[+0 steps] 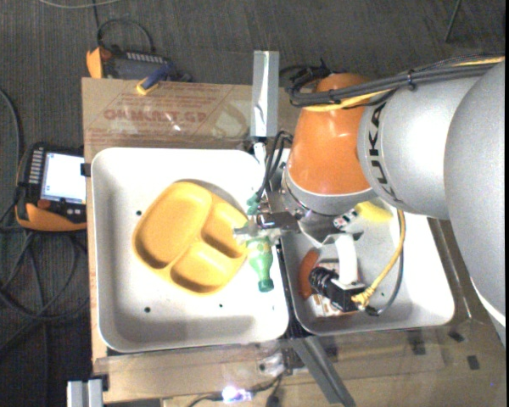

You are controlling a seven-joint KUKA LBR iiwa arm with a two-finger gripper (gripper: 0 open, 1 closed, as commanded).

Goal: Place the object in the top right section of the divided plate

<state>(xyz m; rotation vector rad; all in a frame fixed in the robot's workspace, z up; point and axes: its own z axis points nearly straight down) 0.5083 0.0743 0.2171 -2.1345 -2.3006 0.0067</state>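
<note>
A yellow divided plate [191,236] lies tilted in the left white bin [119,312], with three sections. My gripper [259,231] hangs over the plate's right edge, close to the wall between the two bins. A small green bottle-shaped object [262,270] hangs from the fingers, its pale top pinched between them and its darker end pointing toward the front. It sits just off the plate's right rim, above the bin floor. The wrist and its orange band [327,155] hide the inner left part of the right bin.
The right bin [424,308] holds a reddish-brown item [308,280] near its left wall and a yellow item [375,213] partly under the arm. A cardboard sheet [165,113] lies behind the left bin. A handheld pendant [55,185] rests at far left.
</note>
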